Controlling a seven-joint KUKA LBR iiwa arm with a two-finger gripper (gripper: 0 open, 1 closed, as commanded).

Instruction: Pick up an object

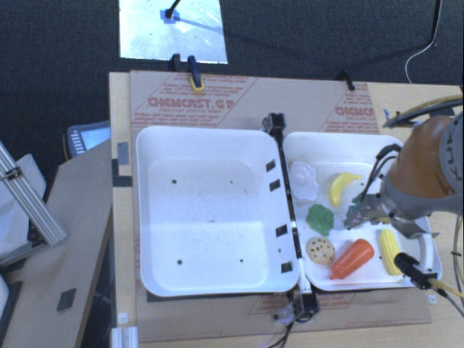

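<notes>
The right bin [333,142] holds several toy foods. A yellow banana [341,187] lies near its middle, with a clear plastic piece [304,179] to its left. Below them are a green leafy piece [320,218], a round cookie [320,250], an orange carrot [352,259] and a yellow corn cob [391,250]. My gripper [357,214] hangs low over the bin between the banana and the carrot, just right of the green piece. Nothing is visibly held between its dark fingers.
The left bin [210,209] sits beside the right one, joined by a black clip strip [281,187]. Both rest on a cardboard sheet [239,100]. The arm's orange band [428,167] covers the right bin's right side.
</notes>
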